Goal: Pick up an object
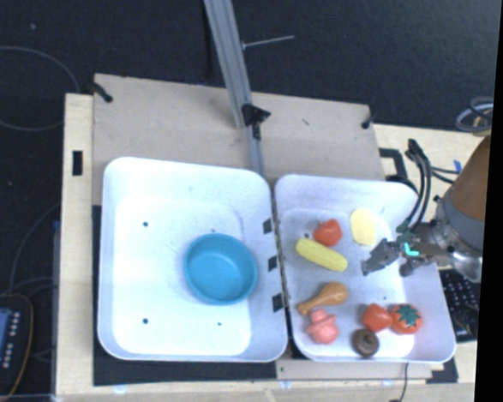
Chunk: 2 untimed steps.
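Over the right bin (381, 195) my gripper (395, 257) hangs with its two dark fingers spread apart, and I see nothing between them, so it is let go and holds nothing. I have not picked anything yet. The toys I can choose from all lie in this bin. A pale yellow lemon (364, 226) sits near the back, just up and left of the gripper. A red pepper (327, 233) is beside it, and a yellow corn cob (321, 256) lies right below the pepper, maybe touching it. Toward the front I see a brown chicken leg (324, 297), a pink toy (322, 329), a dark brown round thing (365, 342), and two red toys, a red tomato (376, 317) and a strawberry (406, 318), pressed close together. The left bin (132, 187) has a blue bowl (221, 268) in it, well away from my arm. I think the lemon is my best pick, because it is close and has bare floor around it. To do it well, I want to move the fingers so the lemon is in the middle of the gap, go straight down, and squeeze only when both fingers are beside it. It is round and smooth, so it could pop out if I grab it off to one side. I would stay away from the two red toys, since my fingers could bump one while grabbing the other.
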{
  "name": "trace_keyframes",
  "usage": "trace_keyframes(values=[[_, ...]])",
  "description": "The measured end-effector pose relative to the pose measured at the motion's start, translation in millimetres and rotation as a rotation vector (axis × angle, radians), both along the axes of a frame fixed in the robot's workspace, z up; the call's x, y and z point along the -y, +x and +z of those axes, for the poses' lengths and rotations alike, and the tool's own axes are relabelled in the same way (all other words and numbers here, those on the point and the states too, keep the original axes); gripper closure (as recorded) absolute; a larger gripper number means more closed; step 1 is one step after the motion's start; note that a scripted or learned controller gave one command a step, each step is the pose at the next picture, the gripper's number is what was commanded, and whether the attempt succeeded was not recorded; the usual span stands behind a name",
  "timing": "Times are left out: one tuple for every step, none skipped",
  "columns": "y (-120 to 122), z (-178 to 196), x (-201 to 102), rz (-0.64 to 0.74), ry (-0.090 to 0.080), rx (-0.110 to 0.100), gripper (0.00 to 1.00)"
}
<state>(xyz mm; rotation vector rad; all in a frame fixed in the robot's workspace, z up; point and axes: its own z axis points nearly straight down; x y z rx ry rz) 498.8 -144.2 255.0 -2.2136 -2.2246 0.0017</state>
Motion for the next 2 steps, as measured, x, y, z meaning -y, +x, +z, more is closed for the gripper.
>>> trace_keyframes(values=[[0.9,2.3,0.1,0.000,-0.001,0.005,0.00],[1.4,-42.4,6.6,-0.006,-0.003,-0.003,0.00]])
